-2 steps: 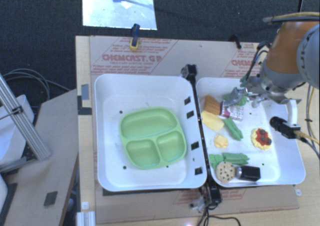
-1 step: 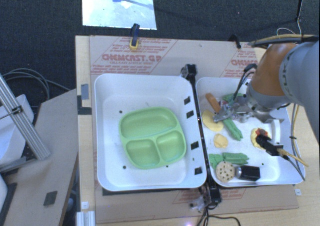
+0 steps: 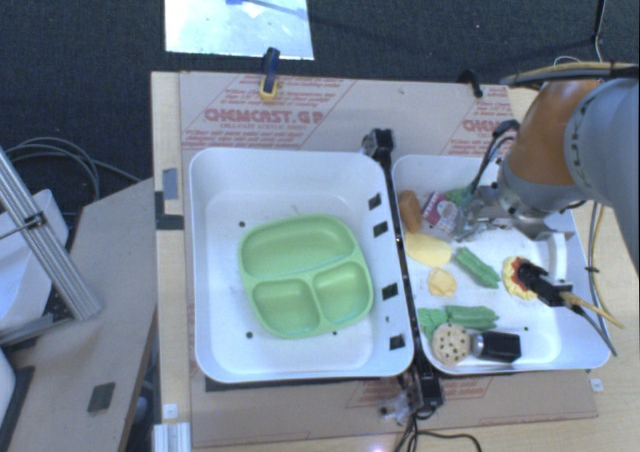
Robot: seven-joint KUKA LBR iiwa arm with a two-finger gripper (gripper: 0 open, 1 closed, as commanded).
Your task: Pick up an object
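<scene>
The right bin [image 3: 580, 340] holds several toy foods. Among them are a brown roll [image 3: 409, 207], a pink packet [image 3: 437, 210], a yellow piece [image 3: 428, 251], a green pea pod [image 3: 477, 267] and a red-and-yellow piece [image 3: 517, 276]. My gripper [image 3: 463, 224] is low in the upper middle of this bin, just right of the pink packet and above the pea pod. The wrist hides what lies under it. I see nothing lifted off the bin floor.
The left bin [image 3: 215, 270] holds a green divided plate [image 3: 304, 274]. At the right bin's front lie a small yellow piece [image 3: 441, 283], green leafy pieces [image 3: 457, 318], a cookie [image 3: 450, 343] and a black block [image 3: 496, 345]. A black divider [image 3: 392, 240] separates the bins.
</scene>
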